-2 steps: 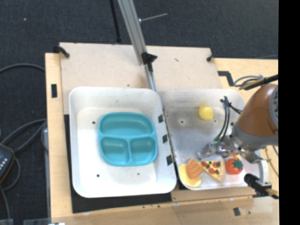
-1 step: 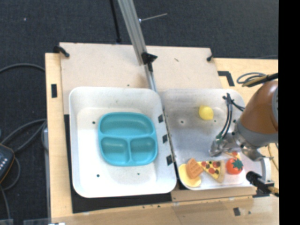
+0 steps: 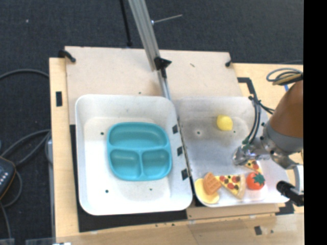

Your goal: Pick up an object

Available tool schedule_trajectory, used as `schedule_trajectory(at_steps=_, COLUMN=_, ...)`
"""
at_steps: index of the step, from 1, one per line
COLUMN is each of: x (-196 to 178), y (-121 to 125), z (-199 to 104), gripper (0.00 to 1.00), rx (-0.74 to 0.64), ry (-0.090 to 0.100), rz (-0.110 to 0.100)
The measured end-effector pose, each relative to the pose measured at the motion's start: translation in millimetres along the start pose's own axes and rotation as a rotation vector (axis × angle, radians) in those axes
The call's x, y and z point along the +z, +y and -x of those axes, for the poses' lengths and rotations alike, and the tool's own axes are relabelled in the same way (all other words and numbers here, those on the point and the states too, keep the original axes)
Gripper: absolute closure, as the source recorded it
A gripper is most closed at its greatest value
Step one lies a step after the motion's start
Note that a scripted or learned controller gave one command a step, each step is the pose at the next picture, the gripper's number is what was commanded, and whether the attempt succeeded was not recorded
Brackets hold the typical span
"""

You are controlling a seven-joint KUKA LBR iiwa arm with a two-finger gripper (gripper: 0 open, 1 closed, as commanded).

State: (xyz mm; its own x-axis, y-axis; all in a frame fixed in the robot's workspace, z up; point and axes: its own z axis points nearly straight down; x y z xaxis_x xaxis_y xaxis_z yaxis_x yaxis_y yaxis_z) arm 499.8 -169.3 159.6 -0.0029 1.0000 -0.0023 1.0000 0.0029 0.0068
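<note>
Grey arm low over the right white bin (image 3: 204, 111), closing in on the toy food.
Its jaws (image 3: 245, 156) hang just above a small pizza-like piece (image 3: 251, 164), near the red toy tomato (image 3: 255, 181); whether they are open I cannot tell. Next, probably: settle and close.

- left white bin (image 3: 92, 111), shallow, rounded corners, sits on the bench (image 3: 102, 70)
- teal divided tray (image 3: 139, 150) lies flat in middle of left bin, three compartments: one long at the far side, two smaller at the near side
- right white bin (image 3: 204, 116) touches the left bin along its inner edge
- aluminium rail (image 3: 144, 27) slants from the far edge down to the gap between the bins
- black cable (image 3: 20, 75) loops on the dark carpet (image 3: 51, 14), far left
- yellow-black cable coil (image 3: 283, 75) on the bench, far right
</note>
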Motion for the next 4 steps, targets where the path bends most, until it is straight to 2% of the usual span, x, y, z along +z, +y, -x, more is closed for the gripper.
schedule_trajectory(at_steps=1, x=-48, y=10, z=-3, gripper=1.00, rx=-0.001, ry=0.000, rz=0.001)
schedule_trajectory(at_steps=2, x=-112, y=12, z=-6, gripper=1.00, rx=-0.001, ry=-0.001, rz=0.003)
schedule_trajectory(at_steps=4, x=-118, y=46, z=-106, gripper=1.00, rx=-0.004, ry=0.002, rz=-0.005)
